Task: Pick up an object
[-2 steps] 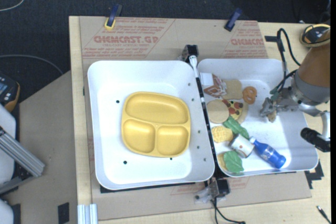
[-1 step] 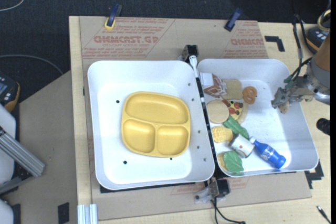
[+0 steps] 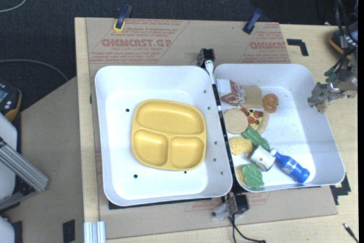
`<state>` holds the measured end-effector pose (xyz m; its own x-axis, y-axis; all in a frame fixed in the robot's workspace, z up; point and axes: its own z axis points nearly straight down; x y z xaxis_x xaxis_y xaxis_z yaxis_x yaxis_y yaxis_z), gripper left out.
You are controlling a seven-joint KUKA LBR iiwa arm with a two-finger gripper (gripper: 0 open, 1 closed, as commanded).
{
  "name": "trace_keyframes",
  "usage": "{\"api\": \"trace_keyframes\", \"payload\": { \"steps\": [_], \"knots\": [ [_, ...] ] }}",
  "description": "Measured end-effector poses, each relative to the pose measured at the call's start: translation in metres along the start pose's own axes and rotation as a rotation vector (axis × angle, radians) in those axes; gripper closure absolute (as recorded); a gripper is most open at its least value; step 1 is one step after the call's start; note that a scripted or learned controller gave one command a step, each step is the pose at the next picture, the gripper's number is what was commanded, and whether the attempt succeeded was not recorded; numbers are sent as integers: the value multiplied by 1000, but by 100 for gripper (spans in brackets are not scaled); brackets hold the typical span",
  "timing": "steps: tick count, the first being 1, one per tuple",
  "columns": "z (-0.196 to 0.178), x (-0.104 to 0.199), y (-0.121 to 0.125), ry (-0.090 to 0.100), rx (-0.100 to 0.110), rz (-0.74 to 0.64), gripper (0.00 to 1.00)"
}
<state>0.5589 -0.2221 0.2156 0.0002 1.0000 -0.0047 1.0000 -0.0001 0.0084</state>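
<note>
Blue plastic catches the eye first: a small bottle (image 3: 290, 167) with a white cap end lies on its side at about five o'clock in the right bin (image 3: 318, 139), tilted toward the near corner. Touching its cap end is a little red-and-white can (image 3: 261, 158), and just beside that, a green leafy piece (image 3: 253, 176) rests on a pale round item at the bin's near left edge. A yellow corn-like piece (image 3: 240, 147) sits a step farther back, with another green leaf (image 3: 254, 136) against it. Beyond those lie a tan disc (image 3: 234, 120), a pizza-slice toy (image 3: 255, 116), a small ringed doughnut (image 3: 271, 102) and a red-and-white packet (image 3: 232, 94), all crowded along the bin's nine-o'clock side. Left bin (image 3: 114, 122) holds a yellow three-part plate (image 3: 168, 134), centred. Over the right bin's three-o'clock rim hangs the gripper (image 3: 322, 97), grey, grasping nothing that I can see; whether it is spread or clenched I cannot tell.
</note>
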Motion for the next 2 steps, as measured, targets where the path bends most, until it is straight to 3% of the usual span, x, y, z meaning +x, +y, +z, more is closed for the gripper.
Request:
{"api": "trace_keyframes", "payload": {
  "steps": [1,2],
  "knots": [
    [-10,-1,1,2,4,-1,100],
    [-3,57,18,7,9,-6,100]
  ]
}}
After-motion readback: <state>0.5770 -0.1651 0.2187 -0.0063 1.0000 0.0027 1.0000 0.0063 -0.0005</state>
